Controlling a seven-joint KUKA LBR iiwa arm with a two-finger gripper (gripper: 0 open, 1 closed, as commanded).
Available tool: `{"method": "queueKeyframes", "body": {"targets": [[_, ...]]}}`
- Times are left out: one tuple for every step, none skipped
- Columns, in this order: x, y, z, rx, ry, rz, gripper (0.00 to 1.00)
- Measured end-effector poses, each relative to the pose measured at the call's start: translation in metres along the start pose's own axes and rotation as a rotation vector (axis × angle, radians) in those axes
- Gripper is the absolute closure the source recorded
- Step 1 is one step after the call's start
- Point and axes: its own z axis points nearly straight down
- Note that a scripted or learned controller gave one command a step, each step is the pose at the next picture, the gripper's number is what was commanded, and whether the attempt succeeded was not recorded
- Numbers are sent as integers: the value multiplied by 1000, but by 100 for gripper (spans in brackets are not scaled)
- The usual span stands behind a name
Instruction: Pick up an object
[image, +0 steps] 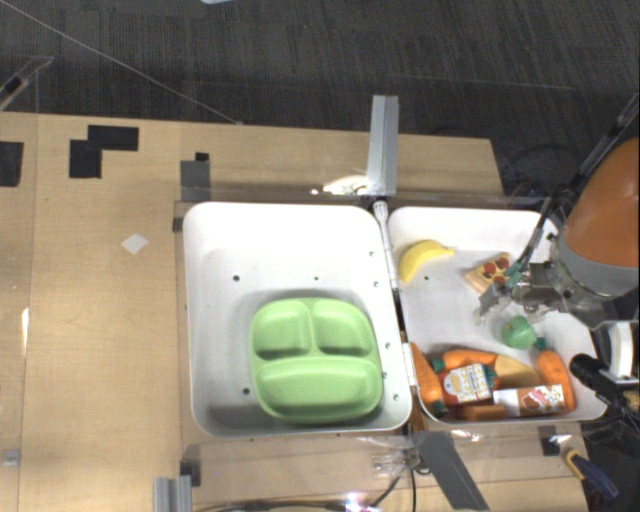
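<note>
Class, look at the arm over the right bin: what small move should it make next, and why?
Probably a short descent. The gripper hovers in the right bin between the pizza slice and the small green object, with nothing visibly between its fingers.

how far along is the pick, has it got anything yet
Done: the arm has reached over the right bin, with the gripper low among the toys. In hand: nothing visibly lifted; it sits beside the pizza slice and a small green object. Left: a clear grasp and lift. The banana and the green tray in the left bin lie untouched.
</note>
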Motion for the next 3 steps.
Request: {"method": "queueKeyframes", "body": {"targets": [[-94,-9,76,1,-1,-54,0],[-93,-14,116,-9,1,77,0],[-91,-10,104,-18,1,73,100]]}}
